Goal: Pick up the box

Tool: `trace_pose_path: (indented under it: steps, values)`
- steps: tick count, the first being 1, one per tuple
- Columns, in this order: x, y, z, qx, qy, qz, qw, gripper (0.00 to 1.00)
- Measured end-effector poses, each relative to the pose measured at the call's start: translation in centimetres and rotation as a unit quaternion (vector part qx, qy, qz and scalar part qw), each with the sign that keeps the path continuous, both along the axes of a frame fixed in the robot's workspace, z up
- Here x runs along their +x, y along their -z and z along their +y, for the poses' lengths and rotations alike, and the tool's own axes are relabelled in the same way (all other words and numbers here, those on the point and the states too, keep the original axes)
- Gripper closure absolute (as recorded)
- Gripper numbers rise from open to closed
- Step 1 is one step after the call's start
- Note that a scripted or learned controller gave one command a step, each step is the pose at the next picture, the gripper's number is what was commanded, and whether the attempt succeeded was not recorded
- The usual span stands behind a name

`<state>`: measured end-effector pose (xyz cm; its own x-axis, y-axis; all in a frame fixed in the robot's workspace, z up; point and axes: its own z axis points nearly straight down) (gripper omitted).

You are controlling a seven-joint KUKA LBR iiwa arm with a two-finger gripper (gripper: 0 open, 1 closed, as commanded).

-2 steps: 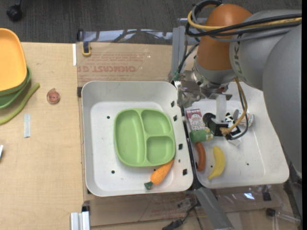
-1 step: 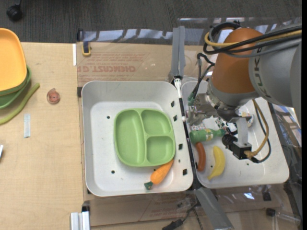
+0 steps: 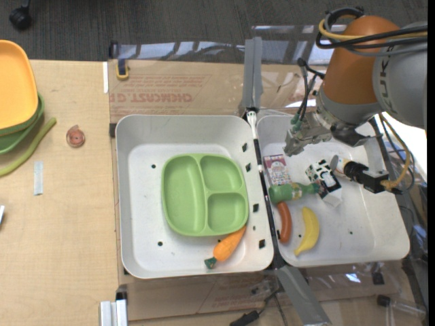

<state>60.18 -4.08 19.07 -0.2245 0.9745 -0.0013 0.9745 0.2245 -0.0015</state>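
The box (image 3: 276, 170) is small, pink and white, and lies flat in the right bin (image 3: 370, 246) close to its left wall. My gripper (image 3: 297, 143) hangs over the back left part of that bin, a little behind and to the right of the box. The grey wrist and orange band rise behind it and hide its upper part. Nothing shows in the gripper's grasp.
A green bottle (image 3: 293, 192) lies just in front of the box, with a red sausage (image 3: 284, 222) and a banana (image 3: 307, 231) nearer the front. A black-and-white object (image 3: 325, 176) sits to the right. The left bin (image 3: 136, 250) holds a green divided plate (image 3: 205, 194) and a carrot (image 3: 228, 245).
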Motion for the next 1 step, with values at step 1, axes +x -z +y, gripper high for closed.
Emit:
trace_pose_path:
  steps: [1]
  values:
    - [2.33, -0.01, 8.66, -0.0002, 0.087, 0.0, 0.9962, 1.0]
